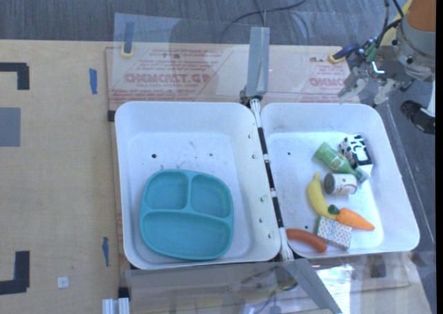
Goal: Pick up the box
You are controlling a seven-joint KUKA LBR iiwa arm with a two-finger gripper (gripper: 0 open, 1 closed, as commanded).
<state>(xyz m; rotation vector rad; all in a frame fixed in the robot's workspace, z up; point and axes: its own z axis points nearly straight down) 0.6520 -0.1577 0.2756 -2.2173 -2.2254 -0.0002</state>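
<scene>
Nearest the camera, along the front wall of the right bin, lie a red-orange sausage-shaped toy and, just to its right, the box, a small flat carton with a speckled face, lying tilted. Touching the box's upper right corner is an orange carrot, its green tip pointing back toward the banana, which curves just above the box. Right of the banana, a small can lies on its side. Farther back from the box sit a green bottle-like item and a black-and-white patterned object, the two just beside each other.

Well left of the box, across the divider, the left bin holds a teal divided plate with three compartments, resting toward that bin's front.

Far behind the box, beyond the right bin's back right corner, the gripper hangs over the bench, well apart from the box and from everything in the bin. Its fingers appear spread apart with nothing between them. The arm's orange band shows above the wrist at the upper right.
</scene>
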